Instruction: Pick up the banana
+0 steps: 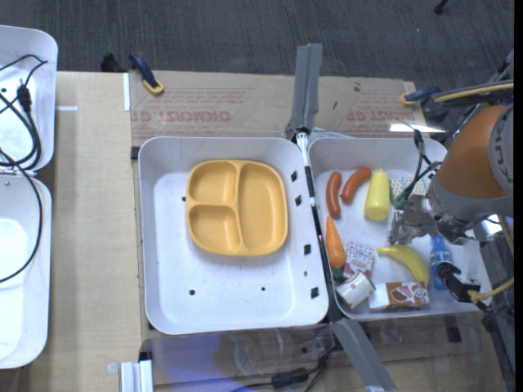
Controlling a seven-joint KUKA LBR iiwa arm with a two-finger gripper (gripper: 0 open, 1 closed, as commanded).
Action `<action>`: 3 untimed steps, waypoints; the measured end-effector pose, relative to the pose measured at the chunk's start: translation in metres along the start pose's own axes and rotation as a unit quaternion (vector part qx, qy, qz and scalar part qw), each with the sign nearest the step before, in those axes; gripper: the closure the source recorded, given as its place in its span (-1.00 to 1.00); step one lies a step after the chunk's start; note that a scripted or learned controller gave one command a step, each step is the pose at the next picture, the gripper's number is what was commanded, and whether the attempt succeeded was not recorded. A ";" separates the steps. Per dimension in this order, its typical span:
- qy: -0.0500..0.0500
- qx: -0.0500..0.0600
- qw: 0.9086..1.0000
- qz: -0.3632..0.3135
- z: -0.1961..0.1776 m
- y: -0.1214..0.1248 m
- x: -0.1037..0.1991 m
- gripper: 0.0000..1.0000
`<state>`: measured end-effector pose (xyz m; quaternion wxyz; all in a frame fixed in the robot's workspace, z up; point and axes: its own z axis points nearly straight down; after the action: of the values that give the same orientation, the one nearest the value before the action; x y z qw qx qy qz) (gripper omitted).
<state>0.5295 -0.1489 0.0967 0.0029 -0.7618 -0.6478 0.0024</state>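
Two shallow white bins sit side by side on the counter, seen from the one camera above. The left white bin (163, 300) carries a yellow-orange plastic tray with three compartments (238, 207). The right white bin (458, 310) is crowded: two reddish-orange sausages (343, 189) near its far left, a pale yellow bottle-shaped piece (377, 194) just beside them, an orange carrot (334, 243) along the left wall, and small printed cartons and packets (384, 288) toward the near edge.

The curved yellow banana (408, 260) lies in the right bin's middle, between the packets and a small blue bottle (441, 260), with its stem end pointing toward the tool.

The grey arm with its orange band (478, 158) reaches in from the right, and the tool (406, 229) hangs just above the banana's upper end. Whether it is spread or pressed together cannot be told from this angle, and no banana shows between its parts.

By my reading, the approach step is in hand. The next move calls for a descent centred across the banana's narrow width, clear of the packets and blue bottle.
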 end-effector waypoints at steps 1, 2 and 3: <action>0.000 0.000 1.000 0.000 0.000 0.000 0.000 -1.00; 0.007 -0.002 0.999 -0.033 0.006 -0.045 -0.030 -1.00; 0.000 -0.002 0.995 0.097 -0.028 -0.050 -0.015 -1.00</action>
<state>0.4775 -0.1560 0.1253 0.0012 -0.8212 -0.5706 0.0014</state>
